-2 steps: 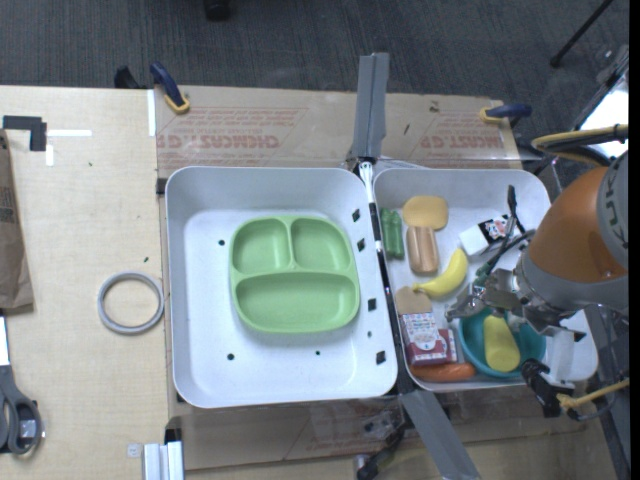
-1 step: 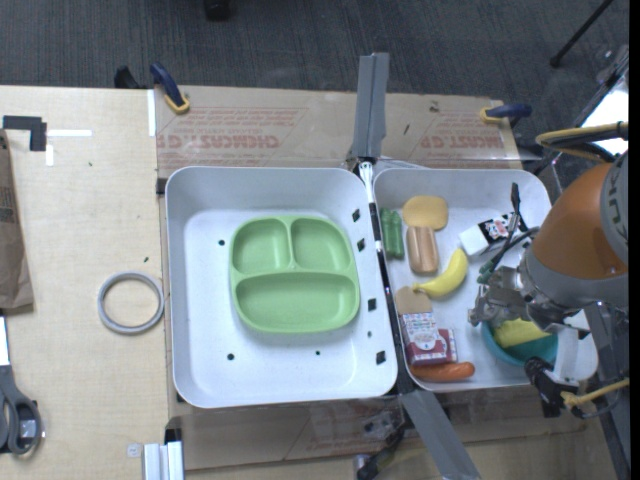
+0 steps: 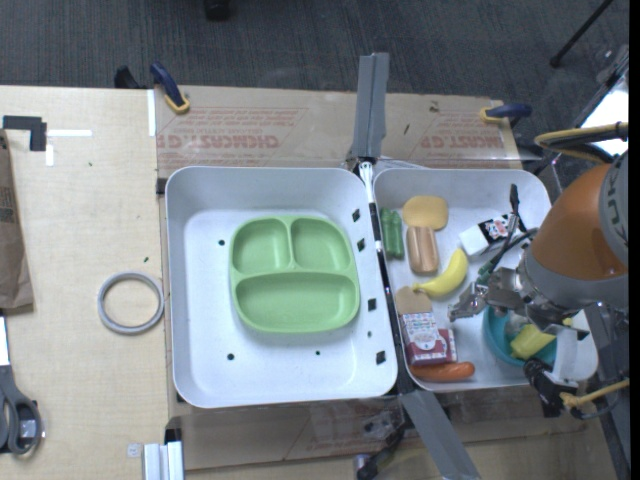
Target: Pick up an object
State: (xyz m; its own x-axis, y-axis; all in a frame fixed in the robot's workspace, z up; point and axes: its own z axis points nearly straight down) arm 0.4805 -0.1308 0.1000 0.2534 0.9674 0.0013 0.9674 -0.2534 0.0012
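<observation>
On the pale wooden bench, a translucent ring of tape [image 3: 131, 301] is seen lying flat at the far left, well apart from the bins. The left shallow white plastic bin [image 3: 190, 268] is occupied by a smooth, glossy green three-compartment plastic tray [image 3: 295, 273]. In the right shallow white plastic bin [image 3: 455, 175], small toy-like items are crowded: a dark green elongated piece [image 3: 390, 234], a tan bun-shaped piece [image 3: 425, 209] touching an orange-pink sausage shape [image 3: 424, 249], a curved yellow plastic banana [image 3: 445, 276], a red-and-white rectangular packet [image 3: 426, 340] and a glossy red sausage [image 3: 443, 372] at the near edge. The metal gripper [image 3: 478, 300] is seen low over this bin, just beside the banana's right end and above a teal bowl [image 3: 498, 338]; whether its parts are spread or closed cannot be told. The bin's right portion is blocked by the grey and orange arm [image 3: 580, 238].
</observation>
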